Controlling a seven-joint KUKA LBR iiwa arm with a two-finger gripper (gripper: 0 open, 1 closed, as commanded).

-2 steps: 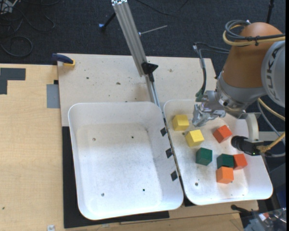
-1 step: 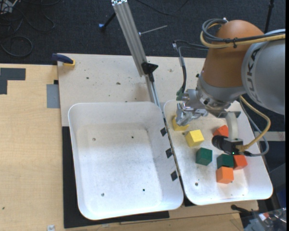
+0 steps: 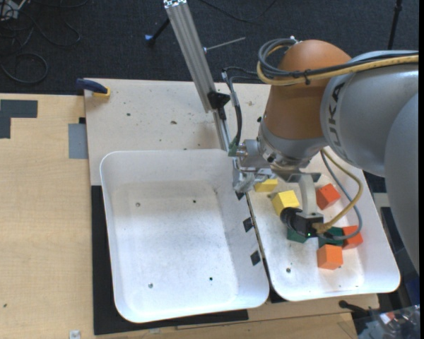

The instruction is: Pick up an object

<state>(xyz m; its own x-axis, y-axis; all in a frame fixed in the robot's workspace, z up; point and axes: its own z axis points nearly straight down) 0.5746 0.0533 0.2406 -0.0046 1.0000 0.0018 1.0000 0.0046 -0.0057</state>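
Well, the gripper (image 3: 249, 177) hangs low over the wall where the two white bins meet, and I cannot tell if it is spread or pinching something. The blocks lie in the right bin (image 3: 381, 274): a smooth yellow block (image 3: 285, 201) near the gripper, a boxy orange cube (image 3: 327, 195), a lower orange cube (image 3: 330, 257) and a green piece (image 3: 297, 236). The big grey arm (image 3: 374, 111) covers that bin's far end. The left bin (image 3: 162, 260) has tiny dark specks.

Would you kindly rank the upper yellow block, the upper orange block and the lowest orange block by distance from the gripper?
1. upper yellow block, right beside the gripper.
2. upper orange block, farther right.
3. lowest orange block, right and toward the front.
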